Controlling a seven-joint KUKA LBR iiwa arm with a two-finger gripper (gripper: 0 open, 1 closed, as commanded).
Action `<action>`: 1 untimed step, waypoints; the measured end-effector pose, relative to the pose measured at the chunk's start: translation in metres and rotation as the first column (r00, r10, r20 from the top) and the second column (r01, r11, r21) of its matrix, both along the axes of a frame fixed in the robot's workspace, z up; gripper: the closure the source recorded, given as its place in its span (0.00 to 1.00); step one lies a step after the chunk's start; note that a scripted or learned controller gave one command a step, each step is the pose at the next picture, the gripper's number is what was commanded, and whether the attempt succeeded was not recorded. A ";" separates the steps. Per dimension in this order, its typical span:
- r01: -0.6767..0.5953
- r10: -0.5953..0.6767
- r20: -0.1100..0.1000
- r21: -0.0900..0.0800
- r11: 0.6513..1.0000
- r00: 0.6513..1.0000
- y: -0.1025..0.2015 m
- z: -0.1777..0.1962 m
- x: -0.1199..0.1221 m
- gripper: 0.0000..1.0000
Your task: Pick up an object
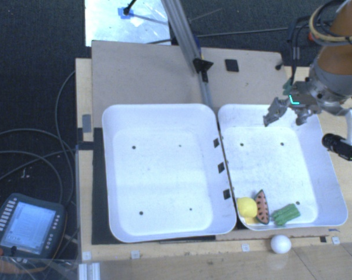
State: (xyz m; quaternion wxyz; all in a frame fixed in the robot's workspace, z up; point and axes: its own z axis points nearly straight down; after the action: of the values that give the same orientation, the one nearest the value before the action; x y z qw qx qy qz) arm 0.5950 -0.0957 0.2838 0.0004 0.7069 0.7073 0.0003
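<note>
In the right bin [316, 174], three small objects lie at the near edge: a yellow lemon-like ball [247, 207], a red watermelon-slice toy [261, 205] leaning against it, and a green ridged piece [285, 213] to their right. My gripper [287, 115] hangs over the far edge of the right bin, well away from those objects. Its two fingers stand apart with nothing between them.
The left bin [114, 156] adjoins the right one along a centre divider with black clips. A white ball [280, 244] rests on the bench outside the right bin's near rim. A slanted metal pole [184, 28] rises behind the bins.
</note>
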 end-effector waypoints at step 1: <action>0.000 0.000 0.000 0.000 1.000 1.000 0.000 0.000 0.000 0.00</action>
State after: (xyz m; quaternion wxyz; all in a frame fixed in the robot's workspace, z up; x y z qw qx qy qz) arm 0.5950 -0.0957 0.2837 0.0004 0.7069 0.7073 0.0003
